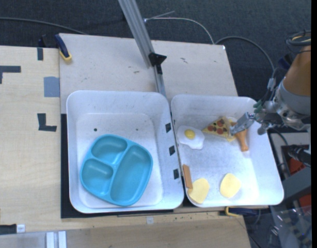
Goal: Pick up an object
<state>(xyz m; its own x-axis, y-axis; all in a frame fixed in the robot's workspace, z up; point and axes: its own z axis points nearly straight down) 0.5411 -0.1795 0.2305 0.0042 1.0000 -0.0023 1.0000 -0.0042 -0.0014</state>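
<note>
Two shallow white bins sit side by side on the bench. The left bin carries a blue divided plate with three compartments, lying toward that bin's near left corner, its rim close to the front wall.

The right bin carries the toy food. A fried egg lies near its left wall, about halfway back. A short orange stick lies along the same left wall, nearer the front, and just beside it a pale yellow chip rests at the near left corner, touching or almost touching the front wall. A second yellow chip lies a little to its right, apart from it, near the front edge. Farther back, right of the egg, a pizza slice lies with its point toward the egg. An orange carrot-like stick lies just right of the slice, tilted.

The gripper reaches in over the right wall of the right bin and hangs at the pizza slice's right end, above the top of the orange stick. Whether its tips are spread or closed, and whether they have hold of anything, I cannot tell.
</note>
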